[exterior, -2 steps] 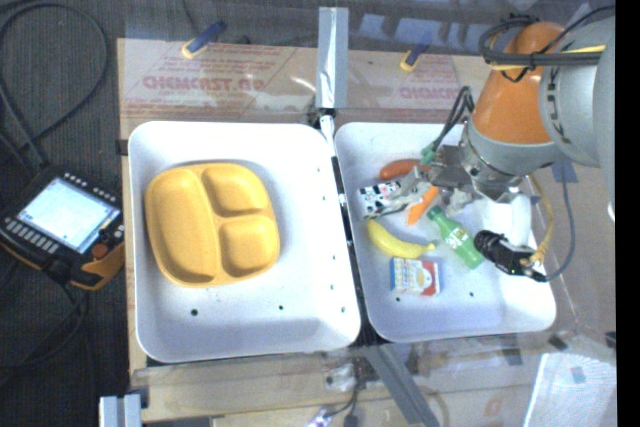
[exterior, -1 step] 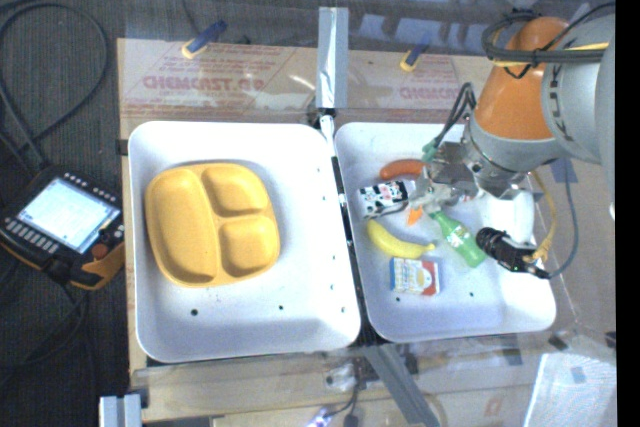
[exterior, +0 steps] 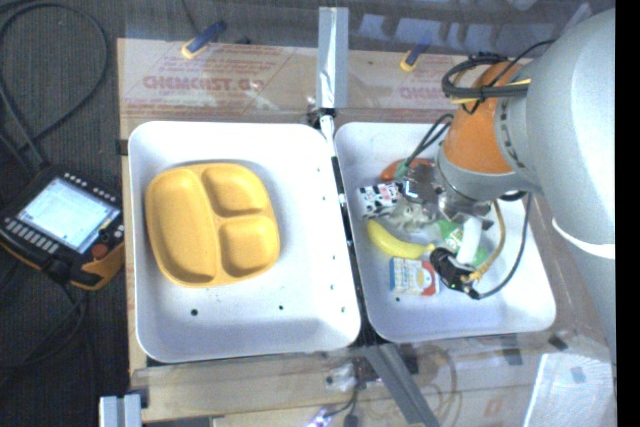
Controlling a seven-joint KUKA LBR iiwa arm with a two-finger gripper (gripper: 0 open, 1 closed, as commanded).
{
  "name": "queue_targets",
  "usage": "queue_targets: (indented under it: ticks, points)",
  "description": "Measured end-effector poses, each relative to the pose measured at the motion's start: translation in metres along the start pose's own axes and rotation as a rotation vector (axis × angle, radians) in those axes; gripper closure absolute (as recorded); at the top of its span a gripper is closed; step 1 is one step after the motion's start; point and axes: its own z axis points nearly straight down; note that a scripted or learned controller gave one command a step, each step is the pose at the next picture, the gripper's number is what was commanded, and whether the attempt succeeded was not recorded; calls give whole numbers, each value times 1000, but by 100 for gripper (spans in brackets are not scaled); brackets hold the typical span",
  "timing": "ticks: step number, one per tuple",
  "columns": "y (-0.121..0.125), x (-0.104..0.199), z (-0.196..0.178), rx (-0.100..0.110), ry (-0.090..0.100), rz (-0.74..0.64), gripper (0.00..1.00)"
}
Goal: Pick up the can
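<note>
Lowered into the right bin [exterior: 520,310], among clutter: the gripper [exterior: 440,215]. Fingers hidden from above, so cannot tell if apart or together. Just beside the gripper, a green-and-white can [exterior: 468,241], half covered; long axis unclear. Near it, a banana [exterior: 395,241] and a small carton [exterior: 412,277]. In the left bin [exterior: 160,315], a yellow divided plate [exterior: 212,220].
</note>
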Motion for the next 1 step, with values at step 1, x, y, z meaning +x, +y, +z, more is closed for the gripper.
queue_targets:
  ticks: [1]
  points:
    - [53,41,-91,11,-9,321,100]
